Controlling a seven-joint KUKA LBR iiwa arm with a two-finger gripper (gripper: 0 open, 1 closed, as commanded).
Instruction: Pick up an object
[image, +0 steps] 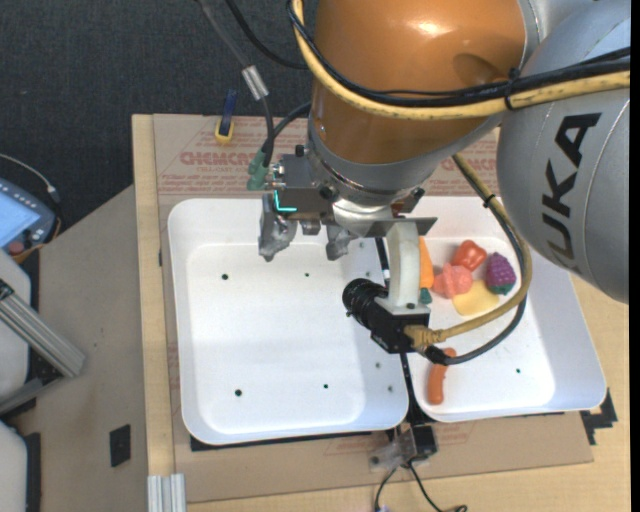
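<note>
My gripper (303, 243) hangs over the back of the left white bin (200, 300), under the big orange wrist band. Its two grey fingers (272, 238) stand apart, open, with only bare bin floor between them. The toy objects lie in the right bin (560, 340): a red piece (467, 254), a purple grape bunch (499, 271), a pink piece (452, 282), a yellow piece (481, 301), an orange carrot (427, 268) partly behind the arm, and a small orange-red sausage (437, 381) near the front. None of them touches the gripper.
A black fitting with a yellowish hose (385, 318) hangs from the wrist over the wall between the bins. The bins rest on a cardboard sheet (190, 150). A small blue and yellow item (227, 118) lies at the back left.
</note>
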